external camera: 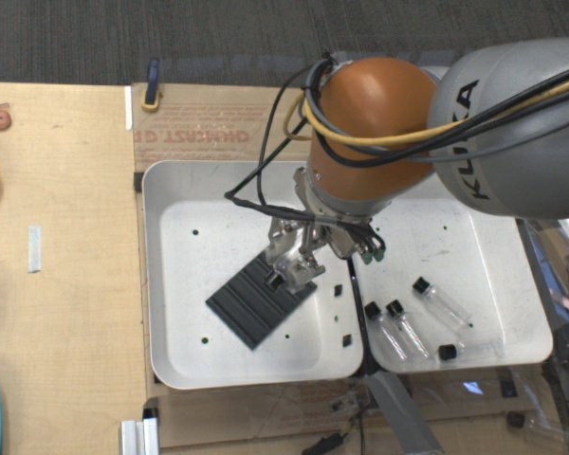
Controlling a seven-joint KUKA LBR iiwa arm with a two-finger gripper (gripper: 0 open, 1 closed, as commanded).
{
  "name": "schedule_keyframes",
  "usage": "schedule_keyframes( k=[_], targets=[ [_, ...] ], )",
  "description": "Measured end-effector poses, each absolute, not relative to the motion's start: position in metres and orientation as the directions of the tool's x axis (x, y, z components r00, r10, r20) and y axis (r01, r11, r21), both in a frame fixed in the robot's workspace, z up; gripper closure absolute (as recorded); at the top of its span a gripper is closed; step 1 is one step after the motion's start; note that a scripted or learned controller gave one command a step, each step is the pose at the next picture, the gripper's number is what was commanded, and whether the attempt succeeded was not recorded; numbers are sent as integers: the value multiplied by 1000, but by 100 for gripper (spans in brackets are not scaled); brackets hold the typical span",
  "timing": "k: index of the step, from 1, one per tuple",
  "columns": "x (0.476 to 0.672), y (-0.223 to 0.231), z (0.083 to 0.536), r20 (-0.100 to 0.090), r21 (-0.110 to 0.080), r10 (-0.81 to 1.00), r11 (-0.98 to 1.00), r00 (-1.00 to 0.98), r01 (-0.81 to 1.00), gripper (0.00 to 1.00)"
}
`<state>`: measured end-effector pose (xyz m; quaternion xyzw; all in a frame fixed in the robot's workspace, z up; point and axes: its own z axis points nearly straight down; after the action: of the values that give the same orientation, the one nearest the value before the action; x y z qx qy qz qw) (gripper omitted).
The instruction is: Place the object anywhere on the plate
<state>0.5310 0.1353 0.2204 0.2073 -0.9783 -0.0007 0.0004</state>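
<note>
Jaws first: the gripper [296, 262] hangs low in the left bin [171, 254], right over the upper end of the dark ribbed plate [261, 297], and I cannot tell from this slanted look whether they are apart or together, because the metal hardware and cables crowd the spot. No object is visible between them, so I won't call a hold.

Camera view, then: the plate lies flat near the centre of the left bin, tilted so its long side runs from about 7 o'clock up to 1 o'clock. Over in the right bin [493, 349], at about 4 o'clock from the gripper, lie clear vials with black caps [427, 316], well apart from the plate. The orange band [375, 126] of the arm looms above it all.

My read: this is the placing step, tool already down on the plate. To do it well, keep the wrist steady and let go only with the load squarely over the ribbed face, away from the plate's upper edge, then lift straight up so nothing drags off. The risk is release too near that 1 o'clock corner, where a small piece could roll onto the bin floor.
</note>
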Motion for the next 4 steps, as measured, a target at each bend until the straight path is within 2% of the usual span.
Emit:
schedule_keyframes(
  k=[1,2,3,4],
  targets=[
    [613,205,175,-2,1,-435,900,-900,-435,100],
    [608,151,277,-4,0,-527,850,-850,-527,100],
    [555,138,362,-4,-1,-815,579,-579,-815,100],
    [556,59,333,-2,1,-908,420,-420,-908,100]
  ],
)
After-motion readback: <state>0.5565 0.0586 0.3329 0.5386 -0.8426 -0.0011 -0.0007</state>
